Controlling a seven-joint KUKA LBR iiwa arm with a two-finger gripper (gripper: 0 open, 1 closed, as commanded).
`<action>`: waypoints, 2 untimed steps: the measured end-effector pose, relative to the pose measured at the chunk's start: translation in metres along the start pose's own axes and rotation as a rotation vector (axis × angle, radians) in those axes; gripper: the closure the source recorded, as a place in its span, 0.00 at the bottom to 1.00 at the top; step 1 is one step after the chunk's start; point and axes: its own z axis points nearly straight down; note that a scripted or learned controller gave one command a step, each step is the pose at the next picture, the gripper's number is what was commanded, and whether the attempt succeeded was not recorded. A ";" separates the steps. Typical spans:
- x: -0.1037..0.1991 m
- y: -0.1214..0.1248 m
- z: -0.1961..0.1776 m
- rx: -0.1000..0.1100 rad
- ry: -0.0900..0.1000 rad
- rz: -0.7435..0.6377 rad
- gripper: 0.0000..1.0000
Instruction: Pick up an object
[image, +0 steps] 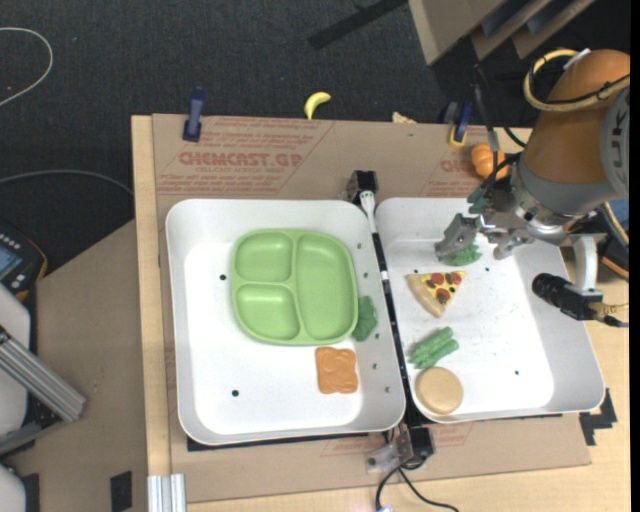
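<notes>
Right bin: pizza slice lies just below pincer.

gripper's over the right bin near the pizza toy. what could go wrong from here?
1. The gripper hangs up and right of the pizza slice, not over it; a straight descent would likely close on bare bin floor.
2. The slice lies flat, so the fingers may slide off it.
3. The green beans and round cookie sit close by; a sweep could knock them.
</notes>
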 end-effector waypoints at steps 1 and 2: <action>0.071 -0.035 -0.214 -0.021 0.001 -0.008 0.00; 0.153 -0.068 -0.263 -0.009 0.003 -0.011 0.00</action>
